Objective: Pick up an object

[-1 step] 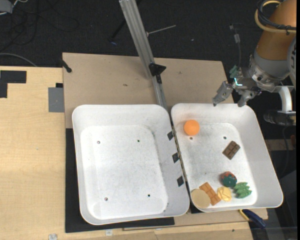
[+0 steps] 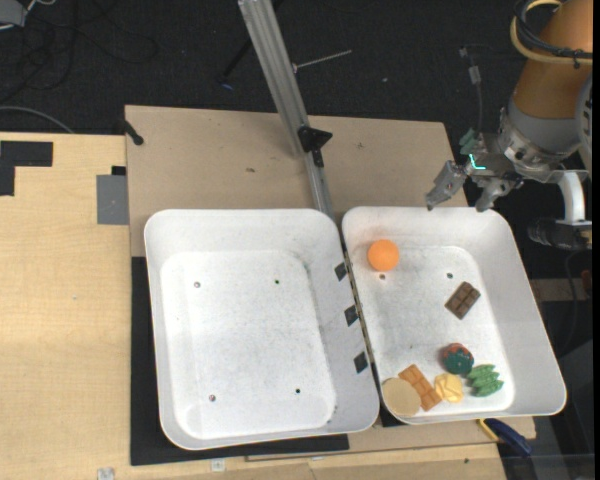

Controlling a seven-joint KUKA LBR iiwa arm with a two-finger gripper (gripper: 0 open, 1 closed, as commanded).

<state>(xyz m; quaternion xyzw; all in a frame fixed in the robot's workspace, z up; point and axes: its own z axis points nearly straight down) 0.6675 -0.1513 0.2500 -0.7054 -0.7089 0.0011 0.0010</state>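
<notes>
Objects (image 2: 450, 373) crowd right bin's (image 2: 540, 318) near corner; end effector (image 2: 462, 194) spread open, empty, above far rim.

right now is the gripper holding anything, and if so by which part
Nothing is held. The gripper hangs open above the far edge of the right bin, with nothing between its fingers; the orange ball and the other items lie in that bin.

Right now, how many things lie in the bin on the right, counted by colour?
Orange: 2, the ball and a block
Brown: 1
Tan: 1, a disc
Yellow: 1
Green: 1
Red and teal: 1
Total: 7
</notes>
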